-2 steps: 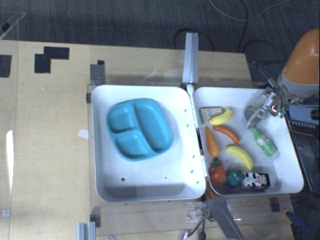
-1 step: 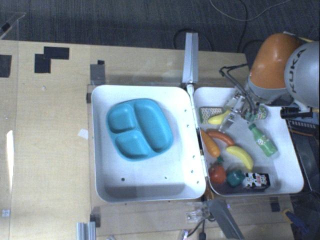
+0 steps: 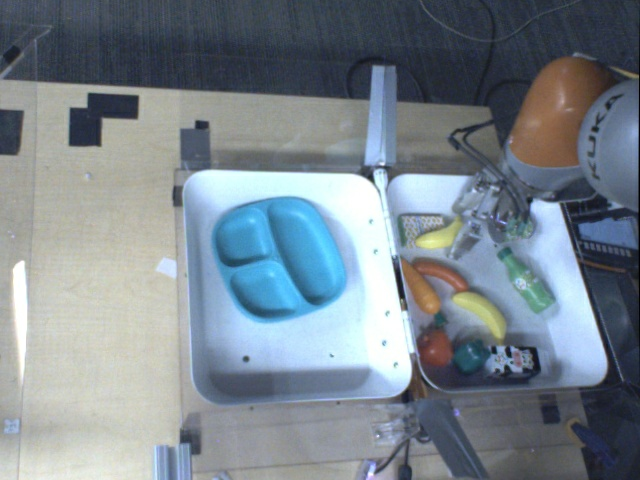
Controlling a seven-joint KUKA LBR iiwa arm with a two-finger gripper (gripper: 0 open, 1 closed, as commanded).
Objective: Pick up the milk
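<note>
One metal two-finger gripper (image 3: 487, 216) hangs over the right bin's (image 3: 590, 298) far edge; whether it is spread or closed cannot be told.
Just beside it lies a small yellow banana (image 3: 440, 235); the black-and-white milk carton (image 3: 514, 361) lies well apart at the near edge, beside a teal ball (image 3: 470, 355).

I count two white bins (image 3: 200, 298) on my bench. The left one has one blue divided plate (image 3: 280, 258). In the right one I see two bananas (image 3: 480, 314), one green bottle (image 3: 526, 281), one carrot (image 3: 420, 288), one sausage (image 3: 440, 271), one tomato (image 3: 434, 348), one milk carton (image 3: 514, 362).
</note>
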